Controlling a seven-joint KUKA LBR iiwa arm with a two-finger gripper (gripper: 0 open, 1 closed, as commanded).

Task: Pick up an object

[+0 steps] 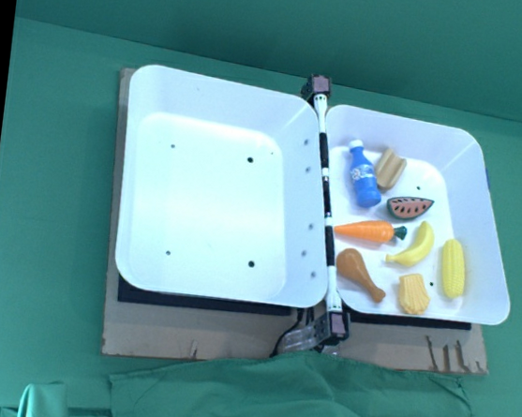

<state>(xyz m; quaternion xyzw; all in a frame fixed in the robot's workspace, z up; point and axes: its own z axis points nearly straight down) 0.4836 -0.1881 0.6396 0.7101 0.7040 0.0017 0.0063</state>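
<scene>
Claw: whether it is spread or pressed together cannot be told.
Right bin: holds all the toy food, seven pieces and a bottle lying apart from one another.
Blue bottle: lies near the bin's left wall, white cap toward the far side.
Hot dog: just right of the bottle, at the far end of the group.
Watermelon slice: right of the bottle, rind turned toward the near side.
Carrot: lies crosswise in the middle, green top pointing right.
Banana: just right of the carrot's top, curved.
Corn cob: farthest right, lying lengthwise.
Chicken drumstick: near the left wall, below the carrot.
Ridged yellow piece: between the drumstick and the corn cob, at the near edge.
Left bin: white, beside the right bin.
Black-and-white rod: runs along the seam between the bins.
Cardboard sheet: under both bins.
Tabletop: green.
Green cloth: bunched at the near edge.
</scene>
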